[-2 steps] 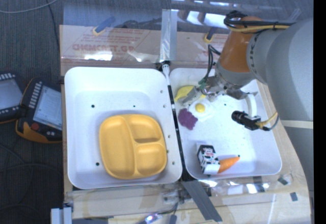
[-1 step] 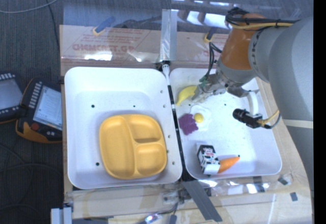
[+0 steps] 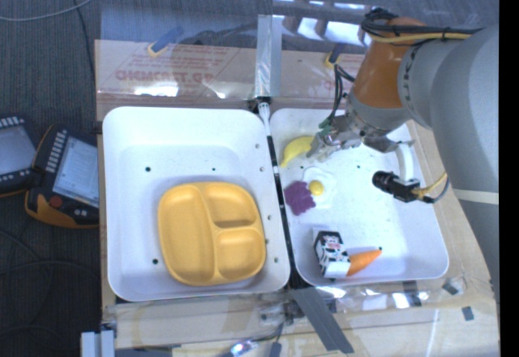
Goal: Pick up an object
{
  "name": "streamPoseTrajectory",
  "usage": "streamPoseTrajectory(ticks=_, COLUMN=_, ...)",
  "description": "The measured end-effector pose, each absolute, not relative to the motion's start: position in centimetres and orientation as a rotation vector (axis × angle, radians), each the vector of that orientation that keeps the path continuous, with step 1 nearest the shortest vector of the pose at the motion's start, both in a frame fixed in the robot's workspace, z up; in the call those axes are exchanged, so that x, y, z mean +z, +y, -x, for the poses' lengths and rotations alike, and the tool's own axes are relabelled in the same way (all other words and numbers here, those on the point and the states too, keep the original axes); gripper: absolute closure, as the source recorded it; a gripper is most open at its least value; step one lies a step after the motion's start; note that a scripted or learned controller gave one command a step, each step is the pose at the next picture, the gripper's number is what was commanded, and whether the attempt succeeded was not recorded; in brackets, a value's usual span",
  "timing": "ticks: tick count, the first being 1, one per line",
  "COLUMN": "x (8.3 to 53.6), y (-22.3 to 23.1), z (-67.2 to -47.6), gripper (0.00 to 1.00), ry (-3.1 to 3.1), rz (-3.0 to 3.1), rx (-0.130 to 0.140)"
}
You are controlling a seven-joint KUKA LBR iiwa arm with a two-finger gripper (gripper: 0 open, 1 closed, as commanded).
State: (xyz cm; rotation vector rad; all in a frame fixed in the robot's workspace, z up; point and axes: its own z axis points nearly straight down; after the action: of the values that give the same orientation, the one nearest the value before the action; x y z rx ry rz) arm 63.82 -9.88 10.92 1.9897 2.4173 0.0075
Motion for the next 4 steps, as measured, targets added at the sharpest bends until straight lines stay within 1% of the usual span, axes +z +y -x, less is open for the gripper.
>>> streamPoseTrajectory(ticks=1, x=10.9, y=-9.9, z=-63.8, gripper=0.00, ry=2.417, rz=-1.990, rx=0.007)
streamPoseTrajectory(ticks=2, x=9.1, y=-10.0, z=-58.6, gripper=0.00, ry=2.500, rz=-1.880, rx=0.010)
streamPoseTrajectory(ticks=3, x=10.8, y=-13.7, z=-55.6, gripper=0.00, ry=2.389, rz=-2.043, rx=-0.001)
streamPoseTrajectory(ticks=4, x=9.8, y=-10.7, z=-51.5, gripper=0.00, ry=2.477, rz=-1.907, rx=0.007)
